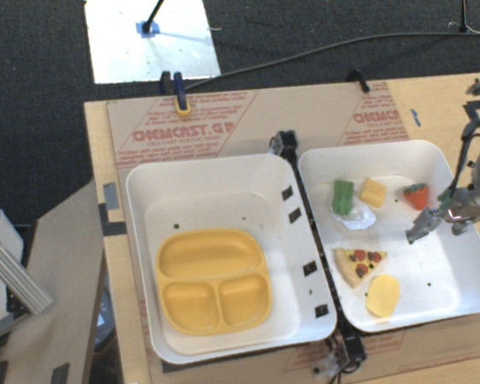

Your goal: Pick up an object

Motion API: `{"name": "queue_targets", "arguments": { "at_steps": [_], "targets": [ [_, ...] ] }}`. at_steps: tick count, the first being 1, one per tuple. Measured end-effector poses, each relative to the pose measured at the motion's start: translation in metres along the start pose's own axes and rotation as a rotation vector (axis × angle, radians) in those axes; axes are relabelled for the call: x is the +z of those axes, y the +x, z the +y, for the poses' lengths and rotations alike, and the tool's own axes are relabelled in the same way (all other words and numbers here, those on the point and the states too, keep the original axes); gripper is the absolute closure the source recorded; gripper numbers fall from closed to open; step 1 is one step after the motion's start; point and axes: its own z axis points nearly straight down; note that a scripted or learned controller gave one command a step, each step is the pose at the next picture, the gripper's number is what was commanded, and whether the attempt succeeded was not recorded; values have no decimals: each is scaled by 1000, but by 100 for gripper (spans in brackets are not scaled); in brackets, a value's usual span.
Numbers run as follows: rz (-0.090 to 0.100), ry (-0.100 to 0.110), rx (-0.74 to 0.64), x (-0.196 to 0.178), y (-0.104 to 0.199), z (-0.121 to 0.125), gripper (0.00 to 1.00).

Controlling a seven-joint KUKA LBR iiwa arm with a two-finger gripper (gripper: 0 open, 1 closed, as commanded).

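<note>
The right bin (pixel 471 290) holds several toy foods: a green piece (pixel 343 196), a yellow block (pixel 372 191), a red piece with a green top (pixel 418 196), a small white item (pixel 359 218), a pizza slice (pixel 360 262) and a pale yellow piece (pixel 383 295). My gripper (pixel 421 229) reaches in from the right and hangs low over the bin's right half. It is just below the red piece and right of the pizza slice. Nothing is seen held in it.
The left bin (pixel 147 206) carries a yellow three-compartment plate (pixel 214 280). A black divider with clips (pixel 305 222) runs between the bins. Cables (pixel 310 50) cross the board behind them. A metal rail (pixel 7 265) lies at the far left.
</note>
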Motion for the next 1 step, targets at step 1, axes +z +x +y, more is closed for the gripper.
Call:
{"name": "queue_targets", "arguments": {
  "at_steps": [1],
  "targets": [
    [-3, -11, -3, -5, 0, 3, 0]
  ]
}}
